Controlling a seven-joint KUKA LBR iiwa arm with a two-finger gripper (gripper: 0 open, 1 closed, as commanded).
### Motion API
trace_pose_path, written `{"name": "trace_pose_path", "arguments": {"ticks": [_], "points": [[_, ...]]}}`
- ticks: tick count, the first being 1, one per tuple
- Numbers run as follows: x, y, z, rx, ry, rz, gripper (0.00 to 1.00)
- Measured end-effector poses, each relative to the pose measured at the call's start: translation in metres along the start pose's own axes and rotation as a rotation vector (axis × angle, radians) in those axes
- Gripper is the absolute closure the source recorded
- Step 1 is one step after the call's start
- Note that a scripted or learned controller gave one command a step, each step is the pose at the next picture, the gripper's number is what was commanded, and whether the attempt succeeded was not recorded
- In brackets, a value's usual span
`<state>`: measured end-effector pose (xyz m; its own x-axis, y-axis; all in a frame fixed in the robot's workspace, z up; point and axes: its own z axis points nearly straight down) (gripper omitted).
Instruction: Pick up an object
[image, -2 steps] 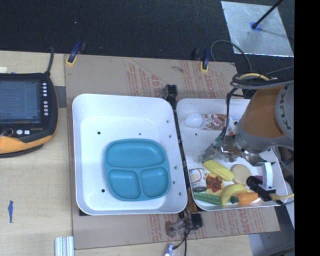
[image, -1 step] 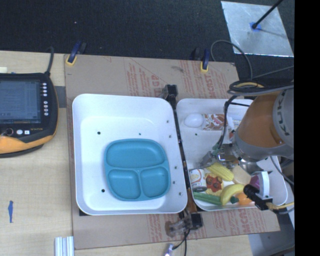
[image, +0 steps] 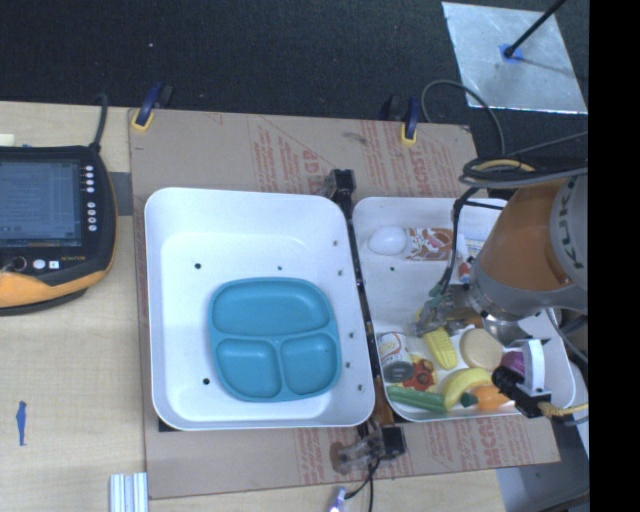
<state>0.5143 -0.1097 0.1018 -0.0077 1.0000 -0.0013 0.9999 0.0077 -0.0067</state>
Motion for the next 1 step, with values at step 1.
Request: {"name": "trace_pose_path", "arguments": {"ticks": [1], "points": [[0.0620, 0.0551, -0.0909, -0.005, 0.002, 0.003, 1.00]]}}
